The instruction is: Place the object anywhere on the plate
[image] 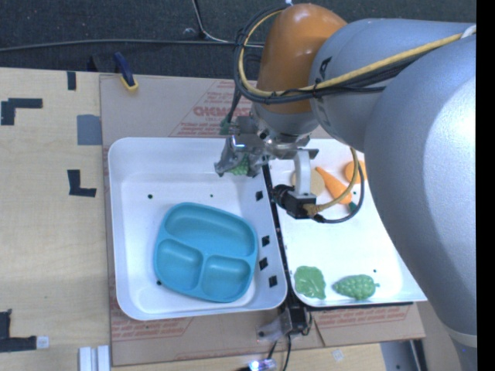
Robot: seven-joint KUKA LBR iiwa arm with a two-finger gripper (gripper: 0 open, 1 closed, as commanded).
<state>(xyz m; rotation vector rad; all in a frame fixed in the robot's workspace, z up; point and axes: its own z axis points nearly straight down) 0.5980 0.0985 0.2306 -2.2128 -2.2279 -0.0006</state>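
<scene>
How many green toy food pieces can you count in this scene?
3: a flat green leaf piece and a bumpy green piece in the right bin's near end, one green piece at the gripper; the arm may hide others.

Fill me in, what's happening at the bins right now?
The arm has reached in over the left bin, with its pincer near the bin's far edge and something green at its tip; whether it is gripped is unclear. The blue plate lies in the left bin with nothing on it yet. In the right bin lie an orange carrot and two green items.
</scene>
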